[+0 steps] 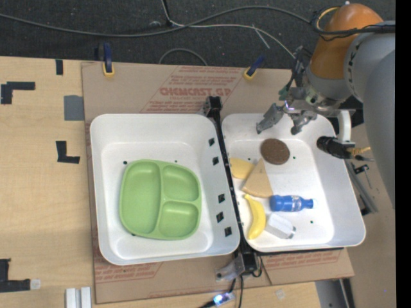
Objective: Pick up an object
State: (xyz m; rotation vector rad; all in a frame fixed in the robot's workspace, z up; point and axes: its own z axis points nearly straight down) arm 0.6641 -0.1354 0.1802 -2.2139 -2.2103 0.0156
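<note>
Your end effector (283,122) hangs over the far part of the right white bin (334,226). Its two grey fingers are spread apart, and nothing is between them.

Just below the end effector, near but not touching, you can see a round brown cookie-like disc (275,151) lying flat on the bin floor. Closer to you from there, and a bit left, sits a tan wedge shaped like a slice of bread (259,182). A pale yellow chunk (239,168) is just beside that wedge, against the bin's left wall. Further down from the end effector, a small blue plastic bottle (289,203) lies on its side. A yellow banana (255,215) curves near the front left corner, and a small white-grey block (280,226) rests just beside it.

Well off to the left of your end effector, the left white bin (106,130) holds a green plastic plate with three sections (160,199). Both bins sit on a brown cardboard sheet (186,88) on the tabletop (38,191).
</note>
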